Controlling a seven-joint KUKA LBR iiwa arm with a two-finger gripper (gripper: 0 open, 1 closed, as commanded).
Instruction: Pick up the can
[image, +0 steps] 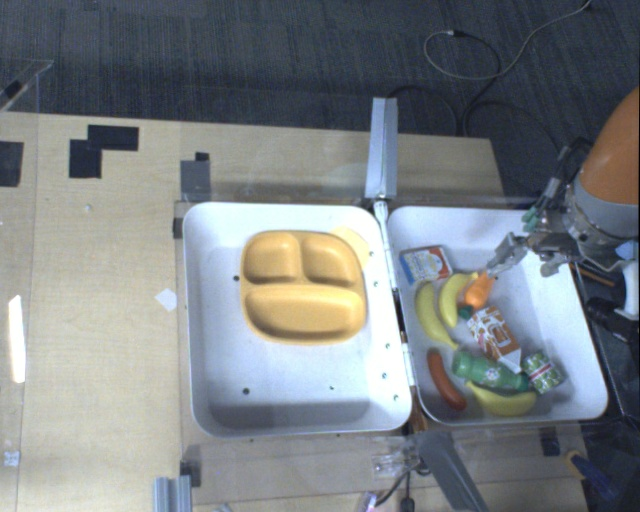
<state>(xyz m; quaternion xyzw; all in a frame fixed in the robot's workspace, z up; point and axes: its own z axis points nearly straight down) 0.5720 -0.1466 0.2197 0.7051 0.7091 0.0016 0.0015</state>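
Note:
The can (543, 372) is small, green and white with a red patch, and lies in the front right corner of the right bin (590, 340). It touches the end of a green bottle (488, 371) and a banana (506, 403). My gripper (526, 260) hangs over the back of the right bin, well behind the can. It is open, with one finger (503, 256) slanting toward an orange carrot-like piece (479, 290) and nothing between the fingers.
The right bin also holds two bananas (440, 308), a red sausage (446, 379), a red and white carton (493, 335) and a small blue and white carton (425, 263). A yellow divided tray (303, 285) lies in the left bin (215, 330).

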